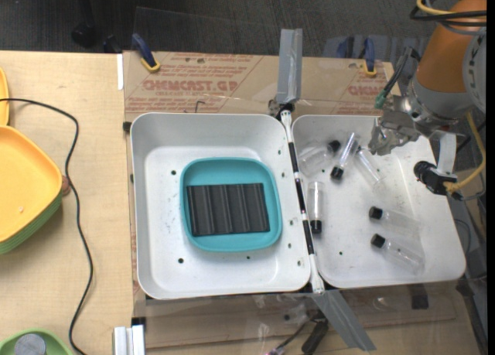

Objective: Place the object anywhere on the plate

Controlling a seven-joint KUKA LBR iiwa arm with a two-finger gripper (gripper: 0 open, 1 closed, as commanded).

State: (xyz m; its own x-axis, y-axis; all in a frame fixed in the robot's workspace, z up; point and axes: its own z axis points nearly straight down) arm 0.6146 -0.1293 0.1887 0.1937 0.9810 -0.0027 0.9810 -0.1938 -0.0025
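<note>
A teal plate with a dark ribbed middle lies in the left white bin. Several clear vials with black caps lie loose in the right bin: one near the back, one along the left wall, and two toward the front right. My gripper hangs over the back right part of that bin, just right of the back vial and a clear tube. I see nothing held in it.
A divider runs between the two bins. Brown cardboard with clamps lies behind them. Yellow and green dishes and a black cable sit on the wooden bench at left.
</note>
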